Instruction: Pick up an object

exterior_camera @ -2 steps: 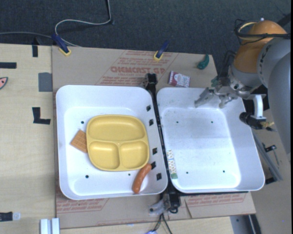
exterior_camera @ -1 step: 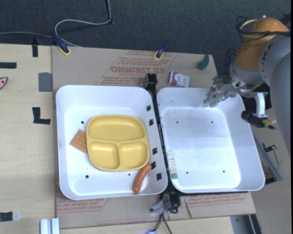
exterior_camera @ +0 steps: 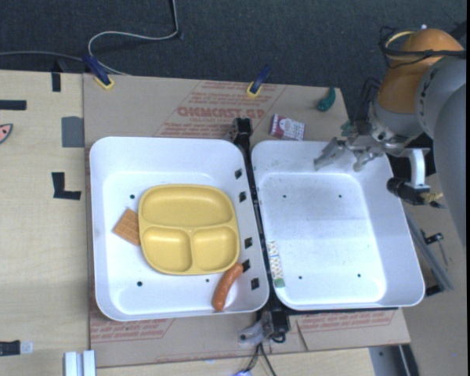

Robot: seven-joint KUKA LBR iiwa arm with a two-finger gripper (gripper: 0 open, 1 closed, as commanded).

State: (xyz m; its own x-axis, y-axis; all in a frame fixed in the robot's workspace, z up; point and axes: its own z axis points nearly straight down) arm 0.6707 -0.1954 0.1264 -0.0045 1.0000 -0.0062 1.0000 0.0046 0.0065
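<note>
A yellow divided plate lies in the left bin. An orange sausage rests just below the plate, near the bin's front right corner. A tan waffle-like cracker pokes out from under the plate's left edge. My gripper hovers over the back right corner of the right bin, far from all these objects. Its grey fingers are spread apart and hold nothing.
A small red-and-white packet lies on the cardboard behind the bins. A teal clip sits further back. Yellow-blue clamps hold the cardboard's rear edge. The arm's body fills the right side.
</note>
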